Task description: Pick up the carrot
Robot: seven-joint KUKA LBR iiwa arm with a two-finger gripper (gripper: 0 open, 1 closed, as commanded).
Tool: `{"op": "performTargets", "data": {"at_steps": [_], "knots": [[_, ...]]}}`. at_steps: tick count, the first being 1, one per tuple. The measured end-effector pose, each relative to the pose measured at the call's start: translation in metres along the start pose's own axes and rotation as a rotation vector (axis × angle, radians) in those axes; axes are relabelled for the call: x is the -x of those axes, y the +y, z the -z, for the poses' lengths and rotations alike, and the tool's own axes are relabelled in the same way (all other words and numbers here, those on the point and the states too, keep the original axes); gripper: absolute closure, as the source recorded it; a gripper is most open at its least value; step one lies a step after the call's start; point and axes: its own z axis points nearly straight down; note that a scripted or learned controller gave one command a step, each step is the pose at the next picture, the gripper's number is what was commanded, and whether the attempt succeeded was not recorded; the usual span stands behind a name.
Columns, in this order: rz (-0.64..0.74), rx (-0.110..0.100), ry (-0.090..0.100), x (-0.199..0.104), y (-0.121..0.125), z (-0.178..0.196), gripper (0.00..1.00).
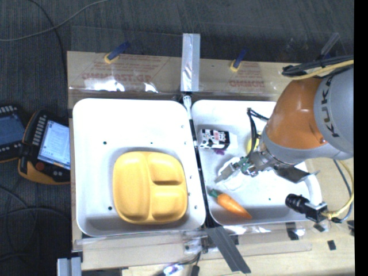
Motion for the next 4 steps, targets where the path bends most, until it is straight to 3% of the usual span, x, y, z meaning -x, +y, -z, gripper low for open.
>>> {"op": "performTargets", "data": {"at_steps": [1,2,3,4], "knots": [[-0.244,-0.003,-0.001,0.039,-0.014,-0.087,0.00],[0.010,-0.001,-0.002,0.037,-0.012,-0.057,0.00],[-0.126,0.005,0.001,0.041,-0.004,-0.093,0.00],[0.080,0.017,-0.008,0.049,-0.009,-0.092,0.00]]}}
